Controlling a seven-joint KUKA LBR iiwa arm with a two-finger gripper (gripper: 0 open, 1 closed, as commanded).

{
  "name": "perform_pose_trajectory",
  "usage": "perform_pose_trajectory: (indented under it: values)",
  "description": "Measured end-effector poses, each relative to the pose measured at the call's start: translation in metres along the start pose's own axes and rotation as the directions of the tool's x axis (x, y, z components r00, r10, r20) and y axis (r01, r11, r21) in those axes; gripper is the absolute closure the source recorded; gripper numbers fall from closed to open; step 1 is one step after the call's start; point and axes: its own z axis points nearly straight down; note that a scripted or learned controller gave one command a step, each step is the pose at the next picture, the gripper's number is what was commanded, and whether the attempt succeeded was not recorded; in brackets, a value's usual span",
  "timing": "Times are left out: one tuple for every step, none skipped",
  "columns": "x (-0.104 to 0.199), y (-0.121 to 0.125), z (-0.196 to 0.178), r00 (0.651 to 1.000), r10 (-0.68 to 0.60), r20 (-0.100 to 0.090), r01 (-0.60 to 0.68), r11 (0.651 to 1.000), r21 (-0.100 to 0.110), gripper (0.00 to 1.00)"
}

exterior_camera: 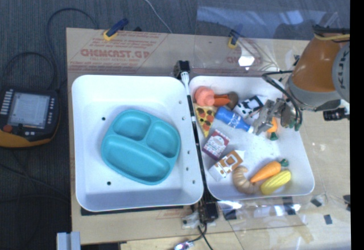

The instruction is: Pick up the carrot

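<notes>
The carrot (266, 172), orange with a green top, lies near the front right corner of the right bin (304, 155), between a yellow corn-like piece (276, 181) and a tan croissant (242, 179). My gripper (269, 124) hangs over the bin's right middle part, well behind the carrot. Its metal fingers point down and left, and a small orange thing sits by the fingertips. Whether that thing is held is unclear.
The right bin also holds an orange-pink ball (203, 96), a pizza slice (204, 115), a blue bottle (233, 119), a black-and-white piece (248, 105) and small cartons (216, 144). A turquoise divided plate (141, 145) lies in the left bin (91, 129).
</notes>
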Motion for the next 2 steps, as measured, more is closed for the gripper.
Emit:
perform_pose_trajectory:
  values:
    - [0.09, -0.03, 0.006, 0.95, -0.312, 0.009, 0.312, 0.95, 0.003, 1.0]
    - [0.078, -0.006, -0.074, 0.999, 0.052, -0.006, -0.052, 0.999, 0.004, 1.0]
